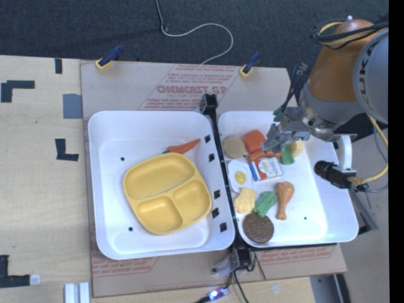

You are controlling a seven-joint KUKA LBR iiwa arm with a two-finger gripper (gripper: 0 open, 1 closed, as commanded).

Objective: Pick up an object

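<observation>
Hovering over the right bin (328,223), gripper (276,145) above the orange block (254,139), finger spread indiscernible.

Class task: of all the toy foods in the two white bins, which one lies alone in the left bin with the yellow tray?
The orange carrot. It lies behind the yellow divided tray in the left bin; every other toy food sits in the right bin.

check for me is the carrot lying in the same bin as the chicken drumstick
No, the carrot lies in the left bin by the yellow tray; the drumstick is in the right bin.

bench (38,188) | cardboard sheet (183,87) | two white bins (101,169) side by side
</observation>
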